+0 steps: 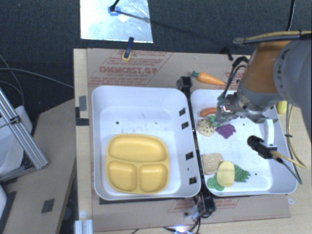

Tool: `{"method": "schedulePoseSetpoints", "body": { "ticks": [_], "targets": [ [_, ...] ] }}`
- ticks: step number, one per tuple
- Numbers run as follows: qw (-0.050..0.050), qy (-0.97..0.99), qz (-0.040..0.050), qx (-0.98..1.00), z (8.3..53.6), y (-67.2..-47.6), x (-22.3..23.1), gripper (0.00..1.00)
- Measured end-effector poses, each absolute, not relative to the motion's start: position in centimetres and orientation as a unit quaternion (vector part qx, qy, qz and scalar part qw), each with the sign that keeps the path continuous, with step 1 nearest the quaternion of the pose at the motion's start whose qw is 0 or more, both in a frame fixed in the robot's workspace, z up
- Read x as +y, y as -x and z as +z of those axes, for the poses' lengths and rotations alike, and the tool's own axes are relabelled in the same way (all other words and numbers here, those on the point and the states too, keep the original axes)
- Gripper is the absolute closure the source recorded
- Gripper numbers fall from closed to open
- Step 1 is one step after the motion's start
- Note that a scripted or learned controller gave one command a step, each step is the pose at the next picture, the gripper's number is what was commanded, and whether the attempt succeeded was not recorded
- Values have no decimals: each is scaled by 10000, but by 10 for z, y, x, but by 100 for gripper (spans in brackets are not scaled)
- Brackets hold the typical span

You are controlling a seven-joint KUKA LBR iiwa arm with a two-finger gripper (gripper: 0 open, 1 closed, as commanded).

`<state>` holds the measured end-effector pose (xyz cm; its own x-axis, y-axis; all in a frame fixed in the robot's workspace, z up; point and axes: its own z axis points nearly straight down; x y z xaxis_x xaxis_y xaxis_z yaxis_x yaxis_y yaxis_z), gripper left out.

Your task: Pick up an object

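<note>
the grey arm [280,77] with its orange band comes in from the right and hangs low over the right bin [263,178]. the gripper [224,111] is at the far part of that bin, near the wall between the two bins. i cannot tell if it is gripping something or is loose, because the arm hides it from above.

the toys to pick from lie in the right bin. a small orange sausage [208,111] lies just beside the gripper, on the side of the left bin. it looks very close to the gripper, but i cannot tell if they touch. a round cookie [205,127] with dark dots sits just in front of the sausage. a purple toy [225,130], maybe grapes, lies right next to the cookie and just under the gripper.

nearer the front of the bin, a piece of toast [211,163] lies flat. a yellow lump [225,173], like a lemon or a potato, touches the toast. green leaves [240,173] stick out beside the yellow lump.

the left bin [141,106] holds a yellow plate [138,162] with three parts. the plate lies flat at the front of the bin.

a toy carrot [207,78] lies outside the bins on the brown board [146,68], behind the right bin. a small blue and yellow thing [128,49] lies at the far edge of the board. a shiny sheet [116,12] lies on the dark floor behind it.
</note>
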<state>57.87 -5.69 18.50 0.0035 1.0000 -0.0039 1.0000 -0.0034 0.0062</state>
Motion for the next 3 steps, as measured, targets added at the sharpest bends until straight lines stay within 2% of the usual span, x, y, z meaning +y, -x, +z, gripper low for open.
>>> {"method": "schedulePoseSetpoints", "body": {
  "ticks": [1, 2, 3],
  "targets": [
    [7, -6996, 66, 7145, 256, -607, 135, 100],
    [-5, -7052, -6, 7090, 128, -669, 135, 100],
    [-28, -7071, -30, 7071, 81, -602, 130, 100]
  ]
}}
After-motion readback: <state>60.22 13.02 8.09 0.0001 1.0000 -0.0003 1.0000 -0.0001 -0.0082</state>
